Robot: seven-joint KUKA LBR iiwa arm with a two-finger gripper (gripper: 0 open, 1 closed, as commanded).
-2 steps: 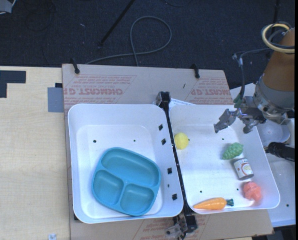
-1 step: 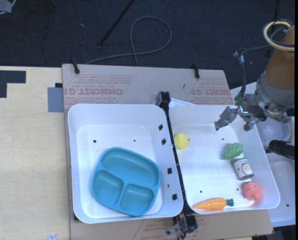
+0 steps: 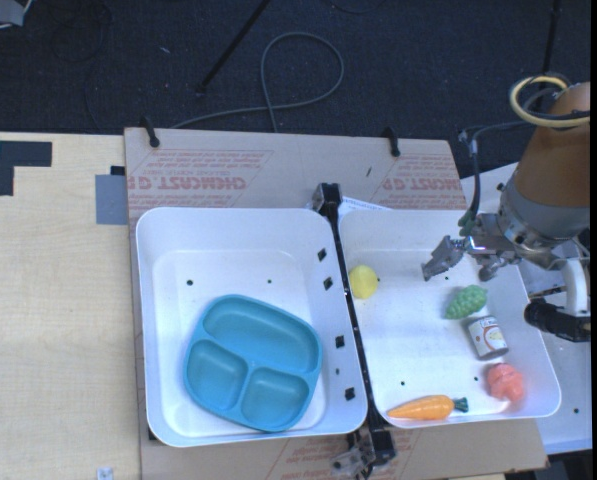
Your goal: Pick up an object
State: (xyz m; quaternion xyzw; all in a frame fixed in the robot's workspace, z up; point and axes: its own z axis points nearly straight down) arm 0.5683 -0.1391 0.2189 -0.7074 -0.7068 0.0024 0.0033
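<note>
Tapered orange carrot (image 3: 423, 406), bumpy green toy (image 3: 466, 301)

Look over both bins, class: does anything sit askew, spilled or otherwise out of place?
Nothing is spilled or broken. The small can lies tipped on its side in the right bin, between the green toy and the pink toy. The blue divided tray sits skewed in the left bin.

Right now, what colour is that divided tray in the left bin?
Blue; the divided tray shows best in the camera view.
</note>
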